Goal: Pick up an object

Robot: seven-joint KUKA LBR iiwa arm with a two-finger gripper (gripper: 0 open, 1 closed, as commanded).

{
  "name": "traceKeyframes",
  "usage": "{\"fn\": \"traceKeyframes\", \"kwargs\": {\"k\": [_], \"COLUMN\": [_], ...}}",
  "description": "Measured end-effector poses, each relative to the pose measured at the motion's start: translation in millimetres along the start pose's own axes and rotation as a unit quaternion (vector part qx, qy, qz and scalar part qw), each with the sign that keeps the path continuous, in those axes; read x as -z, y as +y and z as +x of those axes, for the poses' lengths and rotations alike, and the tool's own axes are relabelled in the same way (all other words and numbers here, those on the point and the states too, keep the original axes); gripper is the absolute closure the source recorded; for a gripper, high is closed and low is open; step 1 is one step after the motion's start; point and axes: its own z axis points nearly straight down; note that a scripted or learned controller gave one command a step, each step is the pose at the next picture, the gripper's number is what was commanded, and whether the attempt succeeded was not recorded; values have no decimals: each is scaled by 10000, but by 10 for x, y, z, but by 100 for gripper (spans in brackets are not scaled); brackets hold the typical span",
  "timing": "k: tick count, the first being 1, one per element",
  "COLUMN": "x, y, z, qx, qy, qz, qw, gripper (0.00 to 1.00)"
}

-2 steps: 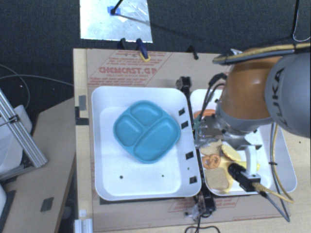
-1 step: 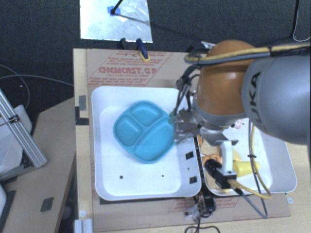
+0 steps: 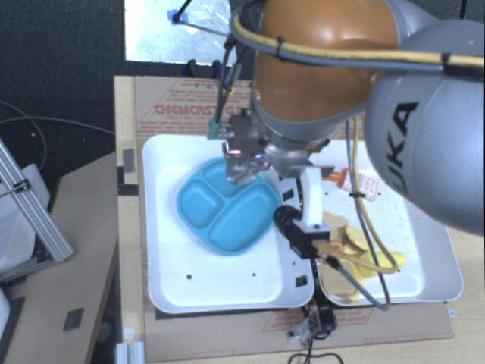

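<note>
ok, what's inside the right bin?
A yellow banana near the front and a red-and-white packet further back show in the right bin. The arm covers much of that bin, so anything else there is hidden.

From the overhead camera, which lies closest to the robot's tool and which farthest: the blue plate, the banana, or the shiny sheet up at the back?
1. Blue plate: directly under the tool, in the left bin.
2. Banana: off in the right bin.
3. Shiny sheet: beyond the bins, at the back left.

"CHEMCAST" in red on the cardboard sheet (image 3: 182, 106) under the bins, black "KA" on the grey arm (image 3: 424, 139).
</note>
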Motion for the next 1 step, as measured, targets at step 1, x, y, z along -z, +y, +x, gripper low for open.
{"fn": "traceKeyframes", "kwargs": {"k": [1], "x": [-577], "y": [530], "z": [22], "qx": [-80], "qy": [-51], "qz": [68], "qw": [9999], "gripper": [100]}}
